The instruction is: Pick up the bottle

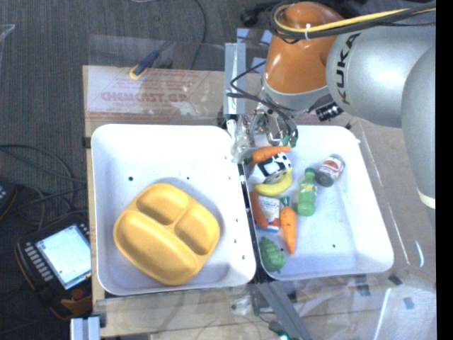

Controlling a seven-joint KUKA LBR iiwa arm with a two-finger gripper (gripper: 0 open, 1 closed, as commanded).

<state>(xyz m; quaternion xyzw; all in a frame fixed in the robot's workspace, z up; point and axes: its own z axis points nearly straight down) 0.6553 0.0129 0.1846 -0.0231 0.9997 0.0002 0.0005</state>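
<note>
Approach step: the hand (269,129) (grip state: cannot tell) hovers beyond the bottle (306,193); next, move over it

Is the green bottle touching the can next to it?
Apart. In the camera view a strip of white bin floor shows between the green bottle and the can.

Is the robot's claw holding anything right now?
I can't tell. The gripper sits at the right bin's top-left corner, just above a carrot. The green bottle lies apart, untouched.
</note>
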